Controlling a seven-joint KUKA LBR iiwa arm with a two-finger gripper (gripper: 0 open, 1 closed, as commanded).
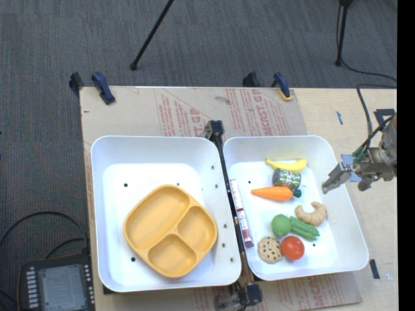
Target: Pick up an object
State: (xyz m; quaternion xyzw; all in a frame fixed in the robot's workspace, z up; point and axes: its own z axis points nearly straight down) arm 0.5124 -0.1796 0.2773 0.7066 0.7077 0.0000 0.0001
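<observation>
The right bin [337,238] holds several toy foods: a yellow banana [287,164], a small green can [286,178], an orange carrot [273,193], a tan croissant [311,213], a green vegetable [292,227], a red tomato [293,247] and a brown cookie [270,250]. A thin red-and-white stick [240,214] lies along that bin's left wall. My gripper [343,177] hovers at the right bin's right rim, above and to the right of the foods, with nothing visible between its fingers.
The left bin [107,167] holds a yellow divided plate [170,230]. Clamps [102,86] grip the board's far edge. A tablet [57,285] sits at the lower left and tripod legs [155,28] stand on the carpet beyond the bench.
</observation>
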